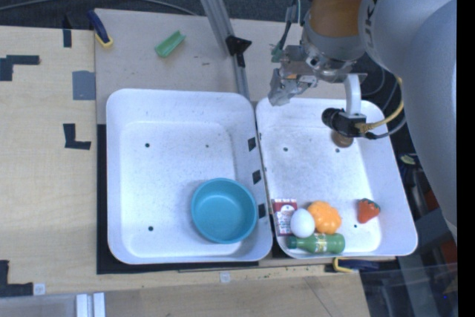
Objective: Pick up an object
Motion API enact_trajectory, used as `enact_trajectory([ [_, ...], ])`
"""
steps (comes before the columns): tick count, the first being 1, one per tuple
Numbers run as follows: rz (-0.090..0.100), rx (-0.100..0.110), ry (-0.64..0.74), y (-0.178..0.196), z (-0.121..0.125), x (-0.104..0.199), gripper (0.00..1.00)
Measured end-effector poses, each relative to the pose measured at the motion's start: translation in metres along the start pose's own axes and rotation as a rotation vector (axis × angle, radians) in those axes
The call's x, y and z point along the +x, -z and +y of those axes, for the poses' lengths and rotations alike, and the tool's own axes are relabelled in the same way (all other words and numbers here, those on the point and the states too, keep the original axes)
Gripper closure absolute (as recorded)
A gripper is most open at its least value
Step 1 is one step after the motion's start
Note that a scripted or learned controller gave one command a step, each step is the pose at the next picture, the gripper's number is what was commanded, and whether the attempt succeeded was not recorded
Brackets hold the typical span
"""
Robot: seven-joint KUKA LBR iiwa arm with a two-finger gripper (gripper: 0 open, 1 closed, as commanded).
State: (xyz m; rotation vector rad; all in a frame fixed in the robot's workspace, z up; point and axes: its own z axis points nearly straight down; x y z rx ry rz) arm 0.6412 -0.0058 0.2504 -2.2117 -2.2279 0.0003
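Observation:
My gripper (282, 94) hangs over the far left corner of the right bin (326, 159), under the orange-banded wrist. Nothing shows between its fingers. Along the near edge of that bin lie a small red and white carton (284, 216), a white egg (302, 223), an orange fruit (324, 216), a green bottle (319, 243) on its side and a red strawberry (367, 210). All of them sit well nearer the camera than the gripper. A blue bowl (223, 210) stands in the near right part of the left bin (148, 159).
A slanted metal pole (215, 4) with a black clamp rises behind the seam between the bins. A green block (169, 44) and a blue-yellow clip (100, 30) lie on the board behind the left bin. A black cable fitting (343, 120) hangs over the right bin's far side.

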Motion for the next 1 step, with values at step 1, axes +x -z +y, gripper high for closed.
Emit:
enact_trajectory([
  [1, -0.001, 0.002, -0.001, -0.0175, 0.0057, 0.0575, 1.00],
])
